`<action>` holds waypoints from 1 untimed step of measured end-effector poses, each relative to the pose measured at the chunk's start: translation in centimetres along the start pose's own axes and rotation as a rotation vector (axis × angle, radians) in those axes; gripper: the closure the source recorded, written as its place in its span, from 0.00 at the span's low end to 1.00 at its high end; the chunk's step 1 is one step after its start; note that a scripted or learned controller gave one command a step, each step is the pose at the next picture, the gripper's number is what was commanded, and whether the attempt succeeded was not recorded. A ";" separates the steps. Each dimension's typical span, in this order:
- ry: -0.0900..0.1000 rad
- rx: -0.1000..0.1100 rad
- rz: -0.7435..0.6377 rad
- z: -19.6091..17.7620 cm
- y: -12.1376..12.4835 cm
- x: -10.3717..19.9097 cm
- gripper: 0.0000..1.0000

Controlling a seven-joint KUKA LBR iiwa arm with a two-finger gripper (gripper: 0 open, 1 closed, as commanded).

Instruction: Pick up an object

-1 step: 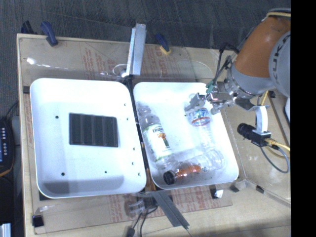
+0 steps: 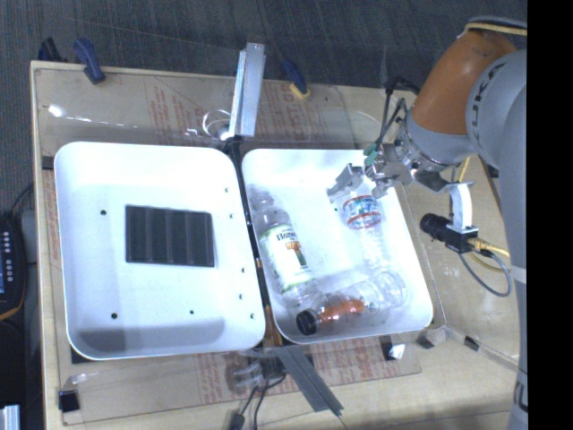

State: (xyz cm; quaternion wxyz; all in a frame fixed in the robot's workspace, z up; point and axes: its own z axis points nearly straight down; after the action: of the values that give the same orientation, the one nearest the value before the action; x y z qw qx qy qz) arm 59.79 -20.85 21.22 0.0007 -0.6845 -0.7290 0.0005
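My gripper (image 2: 360, 181) hangs over the back right part of the right bin (image 2: 414, 260). Right below it lies a clear plastic bottle with a blue and red label (image 2: 368, 229), its top end pointing up at the gripper. Whether the two touch is unclear. A second clear bottle with a white label (image 2: 283, 249) lies along the bin's left side. A third clear bottle with a black cap and orange contents (image 2: 345, 308) lies across the front of the bin.
The left bin (image 2: 89, 186) holds a flat dark ribbed rectangle (image 2: 170, 236). A metal bar (image 2: 246, 88) stands up behind the seam between the bins. Blue clamps (image 2: 88, 59) grip the bench's back edge.
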 end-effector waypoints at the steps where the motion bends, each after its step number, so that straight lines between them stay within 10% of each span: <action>1: 0.002 0.002 -0.095 7.5 3.3 -0.1 0.00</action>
State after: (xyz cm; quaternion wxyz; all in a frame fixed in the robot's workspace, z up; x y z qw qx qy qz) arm 63.05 -20.70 13.73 0.0022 -0.6492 -0.7606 0.0006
